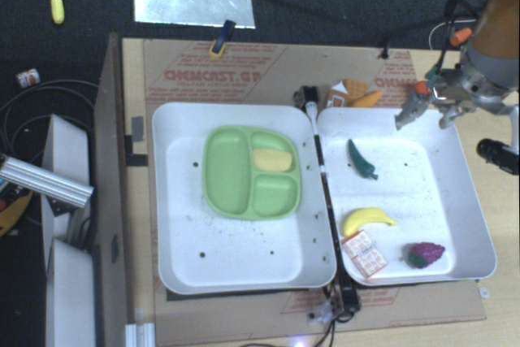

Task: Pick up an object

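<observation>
Bench w/ two bins being viewed; claw is being held spread open, empty, above right bin rim, prob. for descent toward pepper.

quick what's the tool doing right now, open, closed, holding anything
Tool: open and holding nothing, above the back edge of the right bin.

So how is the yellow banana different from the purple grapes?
The banana is yellow; the grapes are purple. The banana is a long curved shape; the grapes are a short lumpy bunch. The banana looks bigger than the grapes. The banana lies nearer the bin's middle and touches a small red-and-white box; the grapes sit apart, nearer the corner. Both lie in the right bin, away from the hand.
</observation>
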`<state>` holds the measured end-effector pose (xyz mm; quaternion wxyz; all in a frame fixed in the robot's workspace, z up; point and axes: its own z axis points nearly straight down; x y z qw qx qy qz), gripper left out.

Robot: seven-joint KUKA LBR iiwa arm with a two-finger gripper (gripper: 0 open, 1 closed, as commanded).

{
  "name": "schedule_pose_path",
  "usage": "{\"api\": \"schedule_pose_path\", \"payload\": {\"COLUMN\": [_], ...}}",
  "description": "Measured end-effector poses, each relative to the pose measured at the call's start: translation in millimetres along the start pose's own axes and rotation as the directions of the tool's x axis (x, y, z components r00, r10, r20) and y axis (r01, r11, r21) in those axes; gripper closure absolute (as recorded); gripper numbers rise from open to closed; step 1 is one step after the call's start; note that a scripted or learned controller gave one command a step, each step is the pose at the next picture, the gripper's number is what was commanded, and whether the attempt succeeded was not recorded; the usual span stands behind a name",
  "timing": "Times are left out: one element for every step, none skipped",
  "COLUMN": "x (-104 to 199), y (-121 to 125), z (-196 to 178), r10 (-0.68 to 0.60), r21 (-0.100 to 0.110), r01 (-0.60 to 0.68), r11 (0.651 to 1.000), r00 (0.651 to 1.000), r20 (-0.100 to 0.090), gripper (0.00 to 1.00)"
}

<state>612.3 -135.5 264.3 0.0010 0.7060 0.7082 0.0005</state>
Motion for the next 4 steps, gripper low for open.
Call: {"api": "schedule_pose_path", "payload": {"x": [5,33,32,90], "y": [20,21,22,-6], "z": [88,183,169,77], "r10": [-0.003,-0.003,-0.002,-0.004], "r21": [0.001,0.001,-0.003,0.001], "r01": [0.003,0.003,0.002,0.004], "r11": [1.000,1.000,1.000,1.000], "r00": [1.000,1.000,1.000,1.000], "r20": [0.000,-0.002,-0.001,-0.002], "gripper": [0.00,0.00,1.00,1.00]}}
